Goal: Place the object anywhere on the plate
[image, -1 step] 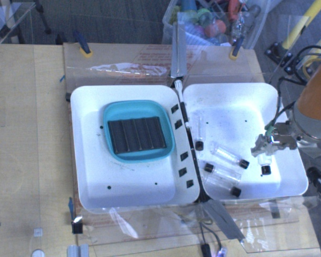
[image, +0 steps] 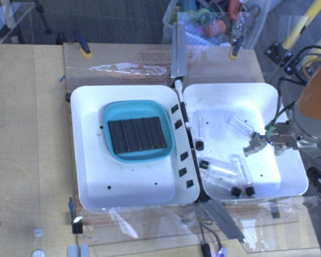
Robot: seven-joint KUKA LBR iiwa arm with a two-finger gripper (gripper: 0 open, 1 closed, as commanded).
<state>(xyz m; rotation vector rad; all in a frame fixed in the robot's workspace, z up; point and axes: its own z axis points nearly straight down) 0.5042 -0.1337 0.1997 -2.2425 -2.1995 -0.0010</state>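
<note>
In the camera view, the claw (image: 252, 145) is hovering low over the right bin (image: 267, 98), near its right edge; whether it is spread or pinching cannot be told. Clear vials (image: 220, 170) are lying toward that bin's near edge, loose. The teal plate (image: 109, 114) is sitting mid left bin (image: 85, 159). The picking step seems in hand; next, a vial needs gripping, then carrying leftward across the divider.

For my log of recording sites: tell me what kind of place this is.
Probably a robot lab test bench. Two white bins sit taped to a wooden bench, a robot arm reaches in, and a clear tub of toys waits behind.
</note>
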